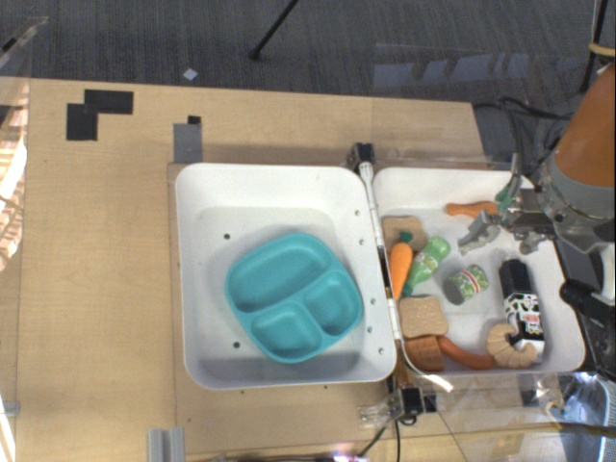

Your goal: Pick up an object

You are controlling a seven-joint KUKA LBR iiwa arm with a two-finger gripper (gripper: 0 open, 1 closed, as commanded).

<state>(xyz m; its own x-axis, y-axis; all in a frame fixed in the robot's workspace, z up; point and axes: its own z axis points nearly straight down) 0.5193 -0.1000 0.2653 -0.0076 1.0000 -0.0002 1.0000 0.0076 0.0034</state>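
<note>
Crowding right bin point(481, 176): carrot point(399, 269), can point(467, 283), bottle point(521, 303).

teal divided plate point(294, 296) in left white bin point(207, 210), wooden bench point(87, 287)

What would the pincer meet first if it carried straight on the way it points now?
The pincer points left and slightly down over the right bin. The green bottle looks first in line, though the pincer's height above it is unclear.
</note>
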